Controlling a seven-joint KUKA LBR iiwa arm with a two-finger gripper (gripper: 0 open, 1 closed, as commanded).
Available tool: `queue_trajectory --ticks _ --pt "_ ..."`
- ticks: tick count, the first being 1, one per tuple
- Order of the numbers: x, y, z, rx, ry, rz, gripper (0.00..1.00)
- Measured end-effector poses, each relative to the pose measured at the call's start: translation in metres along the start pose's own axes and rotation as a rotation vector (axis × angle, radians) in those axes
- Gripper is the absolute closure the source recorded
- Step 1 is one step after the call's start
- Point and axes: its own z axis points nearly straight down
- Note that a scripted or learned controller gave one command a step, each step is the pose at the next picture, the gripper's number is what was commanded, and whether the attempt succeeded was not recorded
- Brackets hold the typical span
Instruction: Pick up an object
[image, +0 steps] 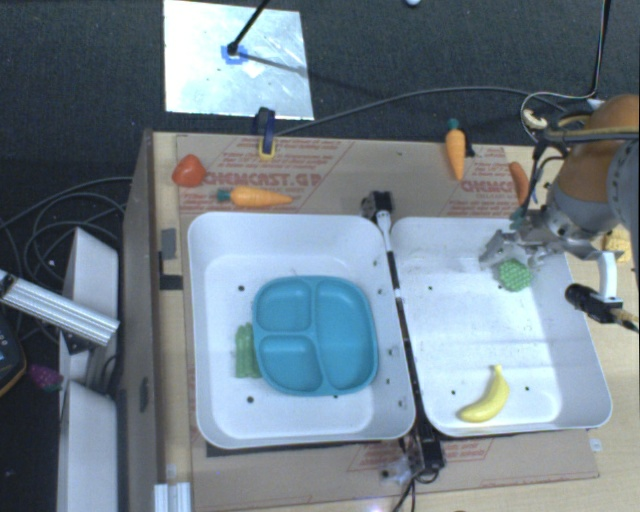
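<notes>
Here the pincer (512, 256) hangs over the upper part of the right bin (440, 330), just above a small green object (516, 276); whether its fingers are open or closed cannot be told. A yellow banana (486, 396) lies near the bin's front. The left bin (215, 300) holds a blue divided plate (314, 334).

Your arm (590, 160) is reaching in from the right side of the camera view, its orange band sitting above the grey wrist. The wrist is pointing down and leftward, carrying the gripper (515, 252) at its lower left end. The gripper is hanging low, its metal fingers (497, 248) splaying outward below the wrist. You are getting too blurred a look to judge the finger gap.
</notes>
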Motion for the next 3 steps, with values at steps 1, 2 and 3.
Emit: queue_trajectory --ticks 1,2,3 --pt "0.000 0.000 0.000 0.000 0.000 0.000 0.00" --pt "-0.005 -0.022 -0.010 0.000 0.000 0.002 0.00" --pt "-0.005 -0.022 -0.010 0.000 0.000 0.002 0.00"
